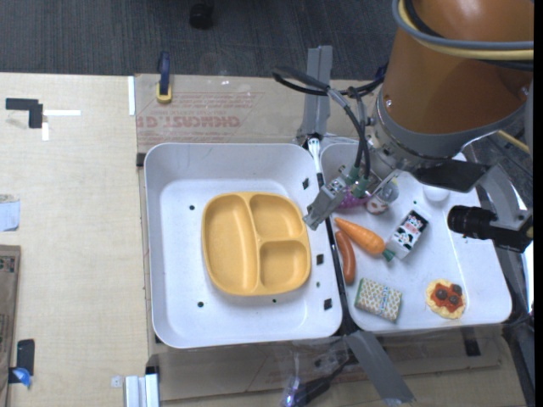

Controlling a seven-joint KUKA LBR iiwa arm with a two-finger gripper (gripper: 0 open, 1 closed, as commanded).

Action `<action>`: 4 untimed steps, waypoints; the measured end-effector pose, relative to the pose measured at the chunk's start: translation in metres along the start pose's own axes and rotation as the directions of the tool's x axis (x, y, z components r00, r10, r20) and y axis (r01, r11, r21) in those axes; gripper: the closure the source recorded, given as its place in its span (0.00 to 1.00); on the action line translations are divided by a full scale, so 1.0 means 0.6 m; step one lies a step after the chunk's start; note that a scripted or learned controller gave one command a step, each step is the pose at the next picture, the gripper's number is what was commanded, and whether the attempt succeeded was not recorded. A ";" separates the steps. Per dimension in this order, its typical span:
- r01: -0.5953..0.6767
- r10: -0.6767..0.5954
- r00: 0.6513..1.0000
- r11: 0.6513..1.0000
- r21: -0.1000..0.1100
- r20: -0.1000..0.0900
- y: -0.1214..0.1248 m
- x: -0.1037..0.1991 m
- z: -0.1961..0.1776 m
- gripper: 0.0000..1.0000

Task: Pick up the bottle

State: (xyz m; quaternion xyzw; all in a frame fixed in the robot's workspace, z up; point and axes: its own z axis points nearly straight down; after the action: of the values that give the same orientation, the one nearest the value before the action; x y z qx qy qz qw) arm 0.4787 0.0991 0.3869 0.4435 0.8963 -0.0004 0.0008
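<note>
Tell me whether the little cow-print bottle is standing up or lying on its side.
Lying on its side. The bottle rests flat and slanted on the right bin floor, green cap pointing toward the carrot.

A robotics lab: wooden bench [68, 227], two white bins [157, 227], toy food, office-chair castor [200, 13].

The arm [462, 66] presents a broad, rounded orange band above a grey wrist housing. Black cables [335, 91] loop from the wrist on the left side. The gripper [339, 195] is a small grey metal assembly with a thin finger [321, 206] angled leftwards.
</note>
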 end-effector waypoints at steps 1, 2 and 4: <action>0.016 -0.016 1.000 1.000 0.002 -0.001 -0.157 -0.206 0.066 0.00; 0.017 -0.017 1.000 1.000 0.002 0.001 -0.155 -0.208 0.051 1.00; 0.296 -0.296 0.955 0.955 -0.001 0.001 -0.068 -0.114 -0.006 0.00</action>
State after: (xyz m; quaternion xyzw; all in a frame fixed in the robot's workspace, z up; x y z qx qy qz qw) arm 0.4876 0.0199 0.3906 0.3045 0.9525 -0.0001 0.0014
